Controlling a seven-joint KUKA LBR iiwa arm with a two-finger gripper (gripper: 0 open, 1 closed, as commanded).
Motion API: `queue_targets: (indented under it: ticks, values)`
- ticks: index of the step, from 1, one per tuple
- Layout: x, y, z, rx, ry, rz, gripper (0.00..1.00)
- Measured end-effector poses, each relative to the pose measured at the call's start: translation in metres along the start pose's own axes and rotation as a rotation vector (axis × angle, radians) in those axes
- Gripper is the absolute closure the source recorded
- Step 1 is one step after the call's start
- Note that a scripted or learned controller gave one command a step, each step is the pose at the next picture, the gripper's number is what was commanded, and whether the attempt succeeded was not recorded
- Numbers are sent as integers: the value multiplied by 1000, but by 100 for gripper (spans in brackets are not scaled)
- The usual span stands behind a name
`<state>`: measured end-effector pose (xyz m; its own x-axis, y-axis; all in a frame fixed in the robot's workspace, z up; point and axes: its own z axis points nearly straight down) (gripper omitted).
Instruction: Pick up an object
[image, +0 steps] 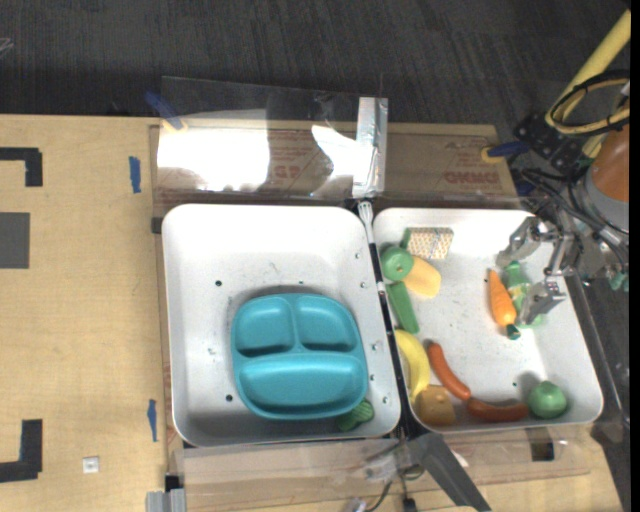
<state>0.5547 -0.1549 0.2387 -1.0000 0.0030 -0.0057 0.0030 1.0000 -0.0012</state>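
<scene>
Camera view: gripper (533, 275) is down in the right bin (590, 385), near its right wall, fingers (545, 296) spread open with nothing between them. Closest candidate is the toy carrot (499, 298), lying on the bin floor just left of the fingers, long axis running roughly top to bottom of the view, green stub at the lower end. It looks to sit beside the fingers rather than between them, touching or nearly so; can't tell which from this angle. Judgement: hollow plastic play food, so light, rigid, smooth and a bit slippery, tapered and likely to roll or squirt out if pinched near the tip. Best hold is across the thick mid-body, fingers square to its long axis. Other toys, a green ball (547, 399) and a sausage (447, 369), lie well apart toward the bin's near edge.
</scene>
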Motion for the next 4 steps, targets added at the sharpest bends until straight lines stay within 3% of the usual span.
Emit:
queue_targets:
  ticks: [1, 2, 3, 4]
  values:
    - [5, -39, 142, 1, -3, -48, 0]
    - [-4, -24, 149, 2, -6, 27, 0]
    - [-9, -23, 135, 6, -22, 25, 100]
    - [-8, -22, 136, 5, -20, 25, 0]
